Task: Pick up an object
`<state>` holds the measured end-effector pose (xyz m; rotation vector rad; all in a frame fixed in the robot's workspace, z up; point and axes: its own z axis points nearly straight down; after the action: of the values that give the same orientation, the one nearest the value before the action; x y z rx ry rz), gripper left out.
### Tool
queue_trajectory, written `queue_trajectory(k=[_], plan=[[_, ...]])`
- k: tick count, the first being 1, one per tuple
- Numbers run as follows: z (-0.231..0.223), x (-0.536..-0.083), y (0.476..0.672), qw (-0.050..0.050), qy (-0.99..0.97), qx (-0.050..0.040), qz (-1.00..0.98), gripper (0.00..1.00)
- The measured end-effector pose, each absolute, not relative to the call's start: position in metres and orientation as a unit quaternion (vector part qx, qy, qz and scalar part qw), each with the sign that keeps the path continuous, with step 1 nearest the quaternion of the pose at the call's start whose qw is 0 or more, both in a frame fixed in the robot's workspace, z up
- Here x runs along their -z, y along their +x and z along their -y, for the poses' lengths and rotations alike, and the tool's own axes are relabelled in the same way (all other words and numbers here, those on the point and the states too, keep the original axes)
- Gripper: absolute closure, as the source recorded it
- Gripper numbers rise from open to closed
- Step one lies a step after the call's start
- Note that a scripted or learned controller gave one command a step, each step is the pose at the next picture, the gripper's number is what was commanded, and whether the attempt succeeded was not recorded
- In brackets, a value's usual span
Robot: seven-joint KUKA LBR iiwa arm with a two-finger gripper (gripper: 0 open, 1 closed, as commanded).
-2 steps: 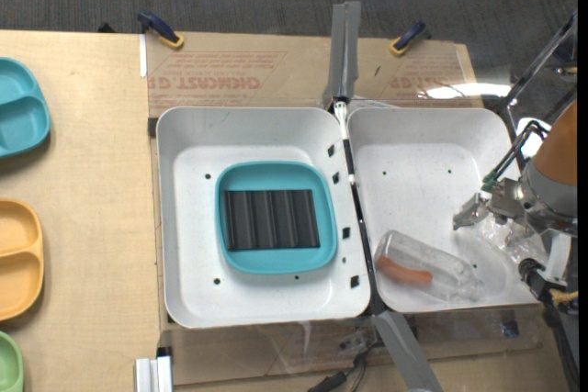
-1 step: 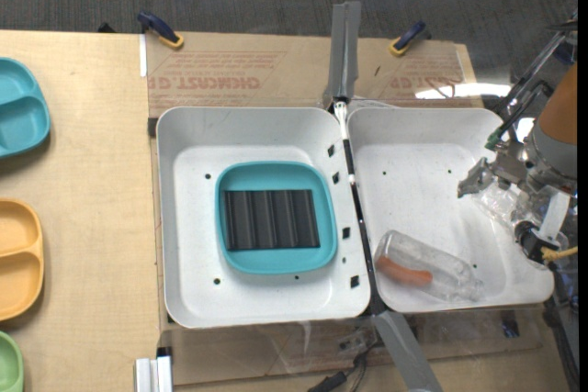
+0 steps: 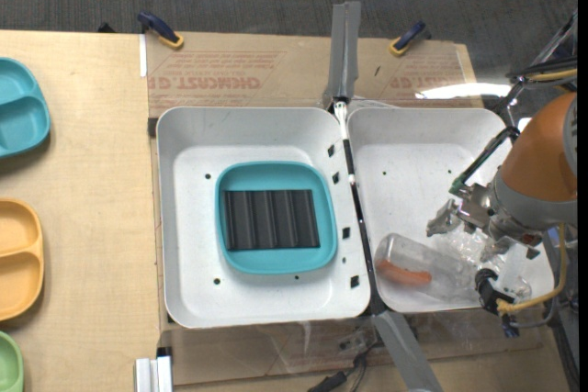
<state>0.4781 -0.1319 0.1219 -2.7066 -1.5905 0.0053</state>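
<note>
hand [image 3: 470, 234] low in right bin [image 3: 404, 151], grip state unclear, clear bottle [image 3: 424, 266] lying lengthwise left-right just beside it

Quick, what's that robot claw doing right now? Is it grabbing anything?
Gripper: low in the right bin, just above a clear plastic container; whether it is open, closed or holding anything cannot be told.

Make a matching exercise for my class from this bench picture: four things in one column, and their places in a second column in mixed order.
Things:
1. teal tray
2. clear plastic container
3. yellow plate
4. gripper

Places:
A. bench, left edge
B. above the right bin, near the container
C. left bin
D. right bin, front

Pairs: 1-C, 2-D, 3-A, 4-B
</note>
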Motion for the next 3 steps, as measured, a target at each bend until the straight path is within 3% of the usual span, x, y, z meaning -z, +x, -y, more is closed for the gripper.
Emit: queue_trajectory(k=[1, 2, 3], plan=[[0.193, -0.212, 0.492, 0.001, -0.921, -0.0037, 0.390, 0.00], [0.199, -0.200, 0.478, 0.002, -0.942, -0.0042, 0.336, 0.00], [0.185, -0.162, 0.507, 0.002, -0.968, -0.0046, 0.250, 0.00]])
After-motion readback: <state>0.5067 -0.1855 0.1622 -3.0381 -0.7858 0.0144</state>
